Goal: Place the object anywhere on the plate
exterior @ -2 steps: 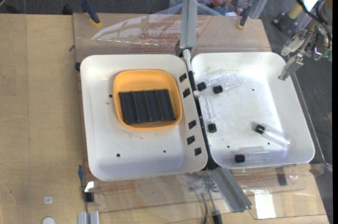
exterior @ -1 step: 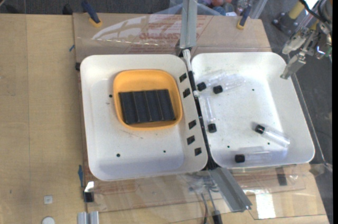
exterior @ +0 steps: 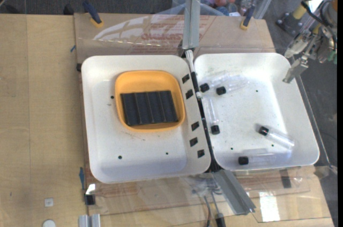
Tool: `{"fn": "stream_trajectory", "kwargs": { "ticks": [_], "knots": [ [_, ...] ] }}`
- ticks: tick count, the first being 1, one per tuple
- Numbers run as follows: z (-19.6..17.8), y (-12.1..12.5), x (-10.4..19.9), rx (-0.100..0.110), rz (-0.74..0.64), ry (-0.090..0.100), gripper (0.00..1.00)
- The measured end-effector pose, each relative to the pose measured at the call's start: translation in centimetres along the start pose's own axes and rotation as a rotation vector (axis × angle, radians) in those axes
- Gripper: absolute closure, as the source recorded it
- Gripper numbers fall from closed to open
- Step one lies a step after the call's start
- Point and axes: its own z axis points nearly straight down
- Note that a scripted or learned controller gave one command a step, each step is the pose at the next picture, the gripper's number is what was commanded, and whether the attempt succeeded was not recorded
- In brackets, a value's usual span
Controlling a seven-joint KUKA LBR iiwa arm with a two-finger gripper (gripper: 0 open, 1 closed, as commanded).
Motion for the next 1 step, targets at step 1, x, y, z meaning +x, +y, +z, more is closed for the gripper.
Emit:
{"fn": "stream_trajectory", "kwargs": {
  "ticks": [1],
  "knots": [
    [0.18,0.19,-0.29,0.0,-0.066,-0.003,0.0]
  ]
}}
